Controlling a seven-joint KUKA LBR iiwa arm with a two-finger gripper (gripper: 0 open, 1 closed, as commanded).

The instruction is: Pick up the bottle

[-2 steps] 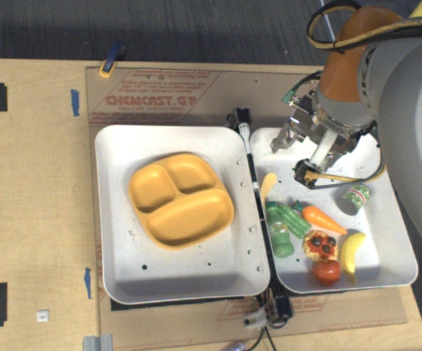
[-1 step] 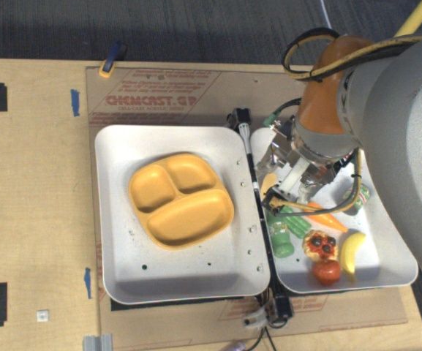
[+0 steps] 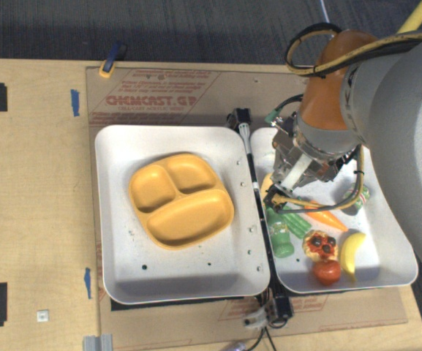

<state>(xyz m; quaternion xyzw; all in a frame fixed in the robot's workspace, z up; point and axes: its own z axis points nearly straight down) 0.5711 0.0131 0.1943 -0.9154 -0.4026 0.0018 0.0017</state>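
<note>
Tool (image 3: 282, 185) grip state I can't tell; green bottle (image 3: 278, 234) hugs the bin wall (image 3: 263, 218), so I'd expect a slip.

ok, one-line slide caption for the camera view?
Gripper low in the right bin above the green bottle; yellow divided plate sits in the left bin.

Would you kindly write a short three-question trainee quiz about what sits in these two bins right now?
1. True or false: the yellow divided plate lies in the left bin.
2. Which item lies nearest the right bin's front edge: A) green bottle, B) tomato, C) carrot?
3. Fill in: the gripper hangs above the ____ bin.

Key: 1 true; 2 B; 3 right.
</note>
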